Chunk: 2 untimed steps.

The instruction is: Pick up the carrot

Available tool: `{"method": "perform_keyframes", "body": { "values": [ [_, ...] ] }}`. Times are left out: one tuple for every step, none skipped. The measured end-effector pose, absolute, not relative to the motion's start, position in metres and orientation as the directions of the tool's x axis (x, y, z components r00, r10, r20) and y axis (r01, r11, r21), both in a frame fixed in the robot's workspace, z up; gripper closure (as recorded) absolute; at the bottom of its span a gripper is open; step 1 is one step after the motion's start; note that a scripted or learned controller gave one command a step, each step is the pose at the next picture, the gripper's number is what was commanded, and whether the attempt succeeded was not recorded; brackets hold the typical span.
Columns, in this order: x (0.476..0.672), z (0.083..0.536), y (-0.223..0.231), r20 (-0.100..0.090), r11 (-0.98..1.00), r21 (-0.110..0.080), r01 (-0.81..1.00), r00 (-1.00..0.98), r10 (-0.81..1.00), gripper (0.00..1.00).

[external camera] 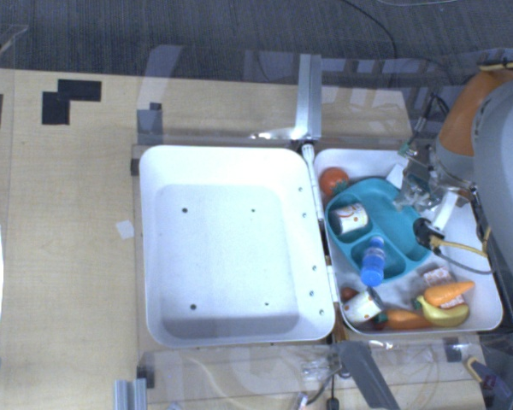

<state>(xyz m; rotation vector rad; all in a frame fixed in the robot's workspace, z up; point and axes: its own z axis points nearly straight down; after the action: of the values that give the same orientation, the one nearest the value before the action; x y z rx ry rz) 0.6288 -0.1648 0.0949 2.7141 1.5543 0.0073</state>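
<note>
The orange carrot [450, 295] lies in the right bin [492, 313] near its front right corner, resting on a yellow banana [445, 314]. My gripper [415, 191] hangs over the back right part of that bin, above the far edge of a teal divided tray [393, 229]. It is well behind the carrot and apart from it. The grey arm with its orange band [466, 109] comes in from the right.
In the right bin also lie a red tomato [333, 180], a white can [351, 219] and a blue bottle [373, 262] on the teal tray, and an orange-red elongated item [403, 319] at the front. The left bin [231, 165] adjoins it.
</note>
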Motion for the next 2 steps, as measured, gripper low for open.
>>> {"method": "perform_keyframes", "body": {
  "values": [
    [0.659, 0.216, -0.183, -0.004, -0.873, 0.000, 0.488, 0.873, 0.488, 1.00],
    [0.637, 0.209, -0.087, 0.000, -0.859, -0.002, 0.512, 0.859, 0.512, 1.00]
  ]
}}
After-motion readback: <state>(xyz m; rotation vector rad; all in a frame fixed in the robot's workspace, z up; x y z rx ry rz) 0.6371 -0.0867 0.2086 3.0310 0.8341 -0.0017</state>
